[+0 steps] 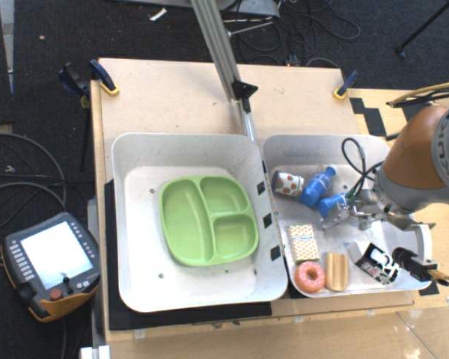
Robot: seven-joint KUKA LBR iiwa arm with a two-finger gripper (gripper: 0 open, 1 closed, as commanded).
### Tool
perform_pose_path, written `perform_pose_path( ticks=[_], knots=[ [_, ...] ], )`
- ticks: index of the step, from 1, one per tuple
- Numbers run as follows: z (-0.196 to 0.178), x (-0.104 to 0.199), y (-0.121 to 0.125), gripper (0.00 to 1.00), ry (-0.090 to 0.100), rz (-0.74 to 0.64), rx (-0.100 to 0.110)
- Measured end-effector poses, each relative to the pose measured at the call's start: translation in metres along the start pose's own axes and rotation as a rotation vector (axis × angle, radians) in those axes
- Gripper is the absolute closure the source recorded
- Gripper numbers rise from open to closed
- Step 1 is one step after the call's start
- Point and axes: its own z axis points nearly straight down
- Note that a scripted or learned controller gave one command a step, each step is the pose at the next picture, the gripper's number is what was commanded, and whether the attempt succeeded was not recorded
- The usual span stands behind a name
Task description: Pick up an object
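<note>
My gripper [346, 213] is low in the right bin [278, 149], reaching in from the right below the orange wrist band. A small blue object [330, 204] lies right at its tip, touching or nearly touching it. Just above that lies a blue bottle [316, 186], and left of the bottle a red and white can [287, 183] on its side. Toward the front of the bin are a checkered wafer packet [303, 240], a pink donut [310, 276] and a tan bread roll [336, 271].
A green divided plate [208, 220] lies in the left bin [135, 170]. A small black and white item [376, 263] sits at the front right of the right bin. A metal pole [218, 40] rises behind the wall between the bins.
</note>
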Motion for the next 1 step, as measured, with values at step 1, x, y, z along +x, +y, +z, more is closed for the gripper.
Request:
perform_pose_path(
  ticks=[1],
  knots=[
    [-0.0108, -0.0001, 0.0005, 1.00, -0.001, 0.000, -0.002]
  ],
)
